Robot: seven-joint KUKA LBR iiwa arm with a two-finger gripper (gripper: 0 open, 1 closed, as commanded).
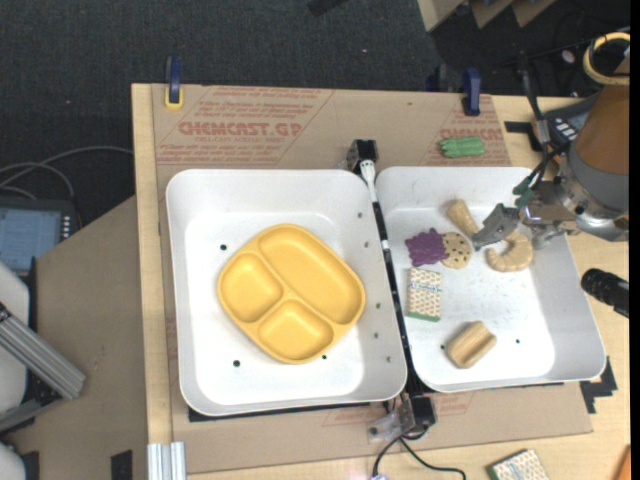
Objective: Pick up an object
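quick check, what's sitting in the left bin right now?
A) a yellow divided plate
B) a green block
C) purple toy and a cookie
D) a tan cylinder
A: the yellow divided plate lies alone in the left bin, while the small items, such as the purple piece and tan cylinder, lie in the right bin.

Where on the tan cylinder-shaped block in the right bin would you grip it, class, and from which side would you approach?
Grip the tan block across its narrow middle, coming straight down from above. It lies on its side, slanted, alone on the right bin floor, so its two long flanks look free for the fingers. The gripper is farther back.
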